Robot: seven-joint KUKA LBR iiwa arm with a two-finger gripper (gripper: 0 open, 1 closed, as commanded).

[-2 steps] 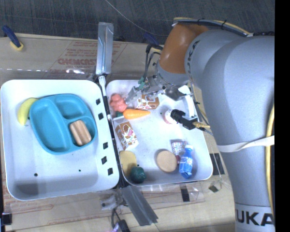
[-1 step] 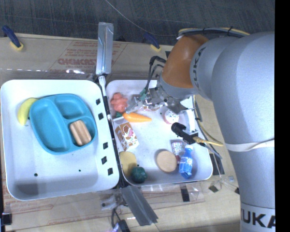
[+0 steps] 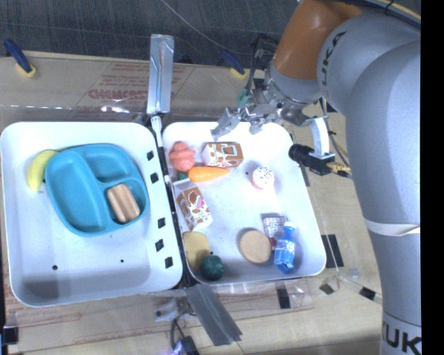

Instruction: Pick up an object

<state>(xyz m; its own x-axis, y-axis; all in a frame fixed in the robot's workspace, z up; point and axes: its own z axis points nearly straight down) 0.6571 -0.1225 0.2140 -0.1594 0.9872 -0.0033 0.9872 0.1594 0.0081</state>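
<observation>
Gripper [image 3: 237, 120] hangs over the right bin's [image 3: 308, 198] far edge, fingers look apart w/ nothing between them, so approach step imo. Closest pick is the patterned box [image 3: 222, 154] just below, near the carrot [image 3: 209, 174]. Next: drop down & close.

Dark ribbed floor [image 3: 74, 9] behind, pale wooden bench [image 3: 81, 80] under clear sheeting, blue clamp [image 3: 18, 56] at its corner

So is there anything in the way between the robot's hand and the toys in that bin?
Nothing visible blocks it. The end effector hangs over the back edge of the right bin, and the closest toys, the patterned box and the carrot, lie uncovered just in front of it.
</observation>
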